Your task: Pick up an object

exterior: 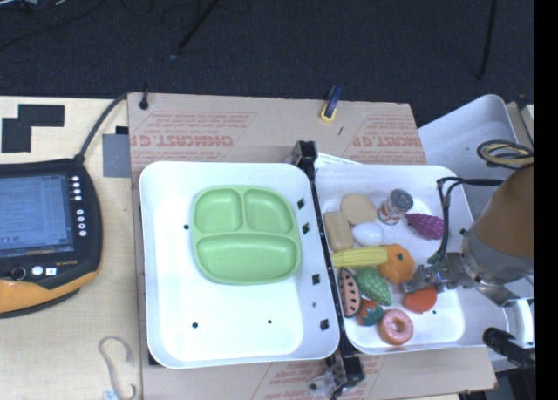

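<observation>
Bench (pixel 61 115): pale wood surface under dark floor at top.
Cardboard sheet (pixel 261 132): lies flat on bench, printed red lettering.
White bins: left bin (pixel 166 302) and right bin (pixel 453 328) side by side on cardboard.
Pendant (pixel 44 233): screen unit with orange edge, at bench's left.

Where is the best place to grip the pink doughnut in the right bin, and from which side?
Probably across the doughnut ring, from straight above. It lies flat near the right bin's front wall, with bare floor on its right, so one side of the ring is free to pinch.
</observation>
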`<state>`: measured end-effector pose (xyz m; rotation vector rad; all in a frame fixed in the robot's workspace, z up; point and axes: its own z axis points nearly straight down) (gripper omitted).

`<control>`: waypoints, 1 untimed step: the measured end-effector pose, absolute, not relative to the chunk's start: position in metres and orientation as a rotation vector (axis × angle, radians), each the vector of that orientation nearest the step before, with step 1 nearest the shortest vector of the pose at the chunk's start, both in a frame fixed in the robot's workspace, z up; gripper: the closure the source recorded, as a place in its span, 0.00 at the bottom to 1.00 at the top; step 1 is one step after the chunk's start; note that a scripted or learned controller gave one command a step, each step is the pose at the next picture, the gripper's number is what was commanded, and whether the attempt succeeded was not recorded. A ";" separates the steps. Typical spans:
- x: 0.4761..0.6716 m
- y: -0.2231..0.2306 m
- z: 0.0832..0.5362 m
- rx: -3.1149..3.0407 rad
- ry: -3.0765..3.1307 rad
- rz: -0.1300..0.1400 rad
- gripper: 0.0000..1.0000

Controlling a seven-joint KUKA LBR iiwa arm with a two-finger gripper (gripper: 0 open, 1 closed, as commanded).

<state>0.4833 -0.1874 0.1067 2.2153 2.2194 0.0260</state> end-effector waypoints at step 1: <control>0.484 -0.187 0.148 2.220 2.222 0.001 1.00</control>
